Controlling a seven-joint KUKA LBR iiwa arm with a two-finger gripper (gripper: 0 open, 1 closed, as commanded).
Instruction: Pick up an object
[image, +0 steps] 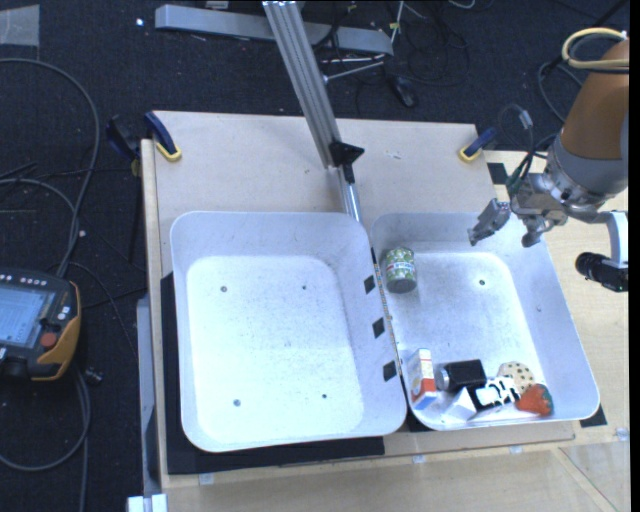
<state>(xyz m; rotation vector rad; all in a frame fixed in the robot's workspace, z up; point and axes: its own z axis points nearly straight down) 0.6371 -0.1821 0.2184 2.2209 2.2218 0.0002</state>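
I see my gripper (509, 226) hanging open and empty over the right bin's (560, 320) far rim, clear for a descent; the green jar (399, 269) stands alone nearby, the easier pick; the rest crowds the near corner.

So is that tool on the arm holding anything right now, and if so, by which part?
Nothing is held. The tool hangs open above the right bin's far edge, with bare space between its fingers; the jar and the other items lie apart from it.

matt white plastic bins (200, 250) on a pale wooden bench (250, 165).
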